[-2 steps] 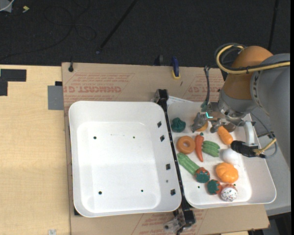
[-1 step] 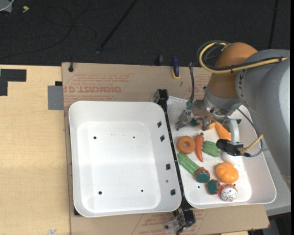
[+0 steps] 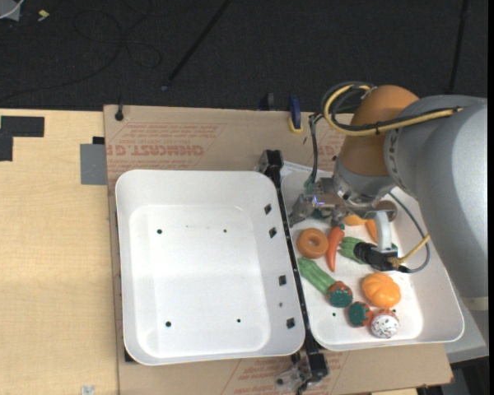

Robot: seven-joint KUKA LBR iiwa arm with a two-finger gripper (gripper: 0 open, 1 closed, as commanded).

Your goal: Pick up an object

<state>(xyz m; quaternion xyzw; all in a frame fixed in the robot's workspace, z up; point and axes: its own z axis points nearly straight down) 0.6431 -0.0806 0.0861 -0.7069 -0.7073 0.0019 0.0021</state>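
Small toy foods lie in the right bin (image 3: 440, 323). Among them are an orange ring (image 3: 313, 243), a red chili (image 3: 334, 247), a green cucumber (image 3: 314, 273), a dark green piece (image 3: 364, 252), an orange pumpkin (image 3: 380, 289), two teal pieces (image 3: 341, 295) and a white speckled ball (image 3: 384, 326). My gripper (image 3: 339, 212) hangs low over the far part of this bin, just beyond the orange ring and the chili. The wrist's bulk hides what lies directly under it.
The left bin (image 3: 128, 220) stands beside the right one, with a black divider strip (image 3: 284, 245) between them. Cables loop around the wrist (image 3: 346, 105). The grey arm (image 3: 453, 188) covers the right bin's far right side.
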